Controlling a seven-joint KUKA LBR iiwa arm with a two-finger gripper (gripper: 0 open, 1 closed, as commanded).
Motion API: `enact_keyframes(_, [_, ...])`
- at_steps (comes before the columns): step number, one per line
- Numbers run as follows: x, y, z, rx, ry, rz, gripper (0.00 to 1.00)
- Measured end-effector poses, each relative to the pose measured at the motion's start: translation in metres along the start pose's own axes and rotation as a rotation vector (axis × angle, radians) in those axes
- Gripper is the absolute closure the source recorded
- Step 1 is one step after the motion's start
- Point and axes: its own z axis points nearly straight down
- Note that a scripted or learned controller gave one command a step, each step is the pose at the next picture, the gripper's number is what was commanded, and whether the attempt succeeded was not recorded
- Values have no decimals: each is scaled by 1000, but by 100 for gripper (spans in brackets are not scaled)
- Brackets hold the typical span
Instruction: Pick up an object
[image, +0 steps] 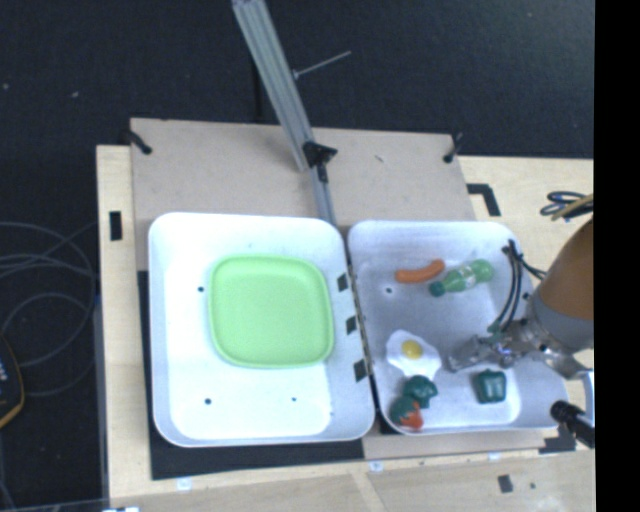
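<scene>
In the right bin (400, 245) lie an orange sausage (418, 272), a green bottle (462, 277), a fried egg (410, 350), a green and red vegetable piece (414, 397) and a small dark green block (489, 386). My gripper (468, 355) reaches in from the right, low over the bin floor between the egg and the green block. Nothing shows between its fingers.
The left bin (180, 330) holds a light green square plate (270, 310). A grey pole (285, 90) slants up from the bench behind the bins. Cables (515, 290) hang along the arm at the right bin's edge.
</scene>
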Motion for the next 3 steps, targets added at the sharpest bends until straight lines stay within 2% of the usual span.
enact_keyframes(1, [0, 1, -12, -5, 0, 1, 100])
enact_keyframes(3, [-4, 1, -108, -5, -1, -1, 100])
